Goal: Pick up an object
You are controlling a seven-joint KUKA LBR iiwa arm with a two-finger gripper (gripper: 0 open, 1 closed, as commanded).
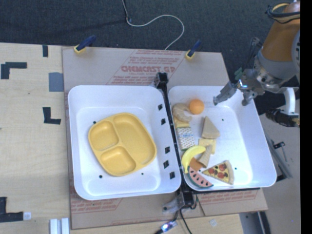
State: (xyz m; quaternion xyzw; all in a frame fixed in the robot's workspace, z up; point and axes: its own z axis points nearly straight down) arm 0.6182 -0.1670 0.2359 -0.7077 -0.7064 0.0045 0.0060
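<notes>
Camera view: grey two-finger pincer (233, 94) spread wide, holding nothing, hovers over right white plastic bin's (261, 145) far edge, toys clustered near divider.

The grey arm with its orange band (285, 33) is cut off by the top and right edges of the view, so only its wrist end shows. The claw (234, 95) hangs over the back rim of the right-hand shallow white bin (253, 145); it is small and dark, and how its tips stand cannot be told. In that bin the toy foods lie heaped: the yellow banana (191, 153) overlaps the red watermelon slice (197, 178), and a pale patterned piece (186, 138) between them and the beige bread roll (182, 112) is too small to identify. The thin white cable (156, 19) runs out past the top edge.
</notes>
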